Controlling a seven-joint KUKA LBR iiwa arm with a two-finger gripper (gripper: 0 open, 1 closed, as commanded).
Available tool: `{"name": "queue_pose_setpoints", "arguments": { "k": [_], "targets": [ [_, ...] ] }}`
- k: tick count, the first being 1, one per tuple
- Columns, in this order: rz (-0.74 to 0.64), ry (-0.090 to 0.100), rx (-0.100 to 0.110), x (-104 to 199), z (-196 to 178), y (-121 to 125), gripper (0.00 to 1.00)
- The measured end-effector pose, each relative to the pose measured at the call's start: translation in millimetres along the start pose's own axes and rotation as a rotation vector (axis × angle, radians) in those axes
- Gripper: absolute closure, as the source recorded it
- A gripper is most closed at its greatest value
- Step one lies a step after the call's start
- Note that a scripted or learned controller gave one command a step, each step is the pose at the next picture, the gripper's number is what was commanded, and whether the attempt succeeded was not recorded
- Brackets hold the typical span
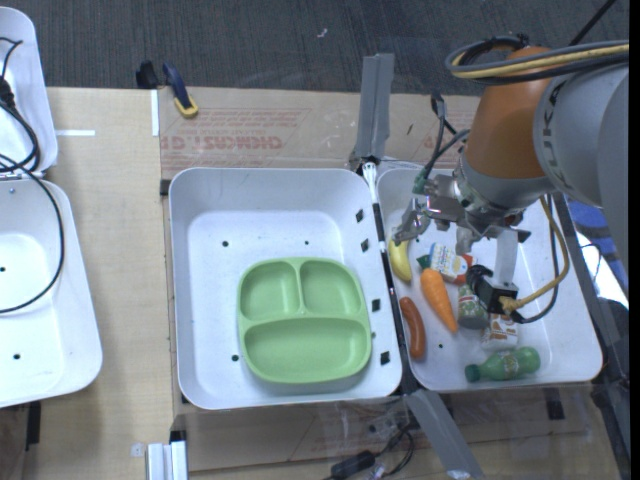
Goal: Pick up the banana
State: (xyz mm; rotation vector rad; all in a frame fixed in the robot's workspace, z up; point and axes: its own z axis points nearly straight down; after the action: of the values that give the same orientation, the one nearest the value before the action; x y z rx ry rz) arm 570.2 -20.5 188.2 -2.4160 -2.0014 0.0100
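Observation:
The yellow banana (400,260) lies against the left wall of the right bin (570,353), pointing along the wall. My gripper (437,234) hangs just above and to the right of it, over the bin's upper middle. Its two fingers stand apart, one (408,225) near the banana's upper end and the other further right. It is open, with nothing between the fingers.
In the right bin lie an orange carrot (438,298), a red sausage (413,328), a green bottle (502,364), a small carton (450,263) and other small items (498,330). A green divided plate (302,320) sits in the left bin (200,268).

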Motion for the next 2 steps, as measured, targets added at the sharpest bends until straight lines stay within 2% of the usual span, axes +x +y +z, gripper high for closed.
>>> {"name": "queue_pose_setpoints", "arguments": {
  "k": [1, 2],
  "targets": [
    [0.009, 0.0, -0.002, -17.6, -0.2, 21.3, 0.0],
    [0.018, 0.0, -0.001, -11.5, -0.1, 18.8, 0.0]
  ]
}}
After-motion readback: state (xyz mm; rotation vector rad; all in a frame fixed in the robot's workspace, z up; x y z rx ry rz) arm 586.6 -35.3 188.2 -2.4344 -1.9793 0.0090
